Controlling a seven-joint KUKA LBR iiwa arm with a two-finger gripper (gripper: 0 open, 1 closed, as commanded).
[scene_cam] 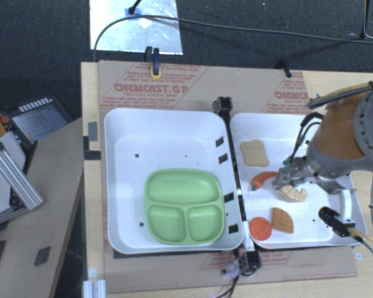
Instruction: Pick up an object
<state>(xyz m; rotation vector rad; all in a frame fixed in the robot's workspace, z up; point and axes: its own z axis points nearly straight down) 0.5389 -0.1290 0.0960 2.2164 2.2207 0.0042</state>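
Arm reaching into R bin from right.
Tool (290,177) low over pale food piece (293,194); grip state can't tell.

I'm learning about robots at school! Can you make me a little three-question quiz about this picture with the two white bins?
1. True or false: the green divided plate lies in the left bin.
2. How many food pieces lie in the right bin?
3. Which piece is nearest the end effector? A) tan bread slice B) pale piece C) red round piece

Key: 1 true. 2 five: bread slice, red-orange piece, pale piece, brown wedge, red round piece. 3 B.
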